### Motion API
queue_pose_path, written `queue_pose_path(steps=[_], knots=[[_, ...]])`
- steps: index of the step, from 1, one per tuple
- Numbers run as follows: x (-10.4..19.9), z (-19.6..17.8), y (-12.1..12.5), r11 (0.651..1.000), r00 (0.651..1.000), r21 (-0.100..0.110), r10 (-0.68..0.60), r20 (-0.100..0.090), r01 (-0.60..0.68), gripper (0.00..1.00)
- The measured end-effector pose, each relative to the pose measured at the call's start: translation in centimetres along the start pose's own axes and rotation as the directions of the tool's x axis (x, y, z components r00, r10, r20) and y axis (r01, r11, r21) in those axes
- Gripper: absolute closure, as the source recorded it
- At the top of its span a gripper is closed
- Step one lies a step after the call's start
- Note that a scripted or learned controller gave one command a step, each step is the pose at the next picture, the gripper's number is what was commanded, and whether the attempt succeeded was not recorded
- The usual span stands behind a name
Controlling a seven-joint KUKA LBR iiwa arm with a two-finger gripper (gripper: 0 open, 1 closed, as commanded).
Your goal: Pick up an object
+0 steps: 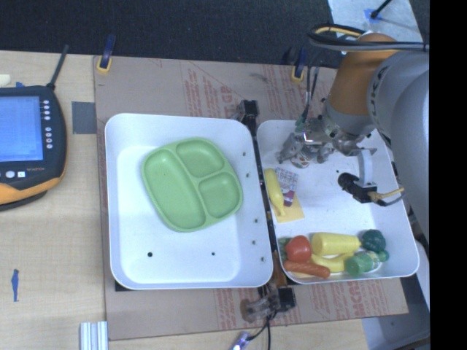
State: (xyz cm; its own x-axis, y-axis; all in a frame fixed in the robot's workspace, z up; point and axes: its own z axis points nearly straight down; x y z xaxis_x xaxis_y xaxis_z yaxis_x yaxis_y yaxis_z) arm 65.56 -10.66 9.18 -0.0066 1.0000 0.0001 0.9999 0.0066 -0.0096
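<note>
The gripper hangs low over the far end of the right bin, close to that bin's upper left corner, with the grey arm and its orange band reaching in from the right; from this slant I cannot tell how it is set, and nothing can be seen in its grasp. Just below it, along the bin's left wall, lie a yellow banana and a small printed packet, touching each other. At the near end of the same bin is a cluster of toy food: a red tomato, an orange carrot, a yellow piece and green broccoli. The left bin holds a green divided plate. A handheld screen rests on the surface well to the left.
</note>
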Motion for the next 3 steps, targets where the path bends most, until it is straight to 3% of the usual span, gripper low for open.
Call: queue_pose_path(steps=[1, 3], knots=[[-0.9, 0.0, 0.0, 1.0, 1.0, -0.004, 0.002, 0.001, -0.002, 0.0], [1.2, 0.0, 0.0, 1.0, 1.0, 0.003, 0.0, -0.001, 0.0, 0.0]])
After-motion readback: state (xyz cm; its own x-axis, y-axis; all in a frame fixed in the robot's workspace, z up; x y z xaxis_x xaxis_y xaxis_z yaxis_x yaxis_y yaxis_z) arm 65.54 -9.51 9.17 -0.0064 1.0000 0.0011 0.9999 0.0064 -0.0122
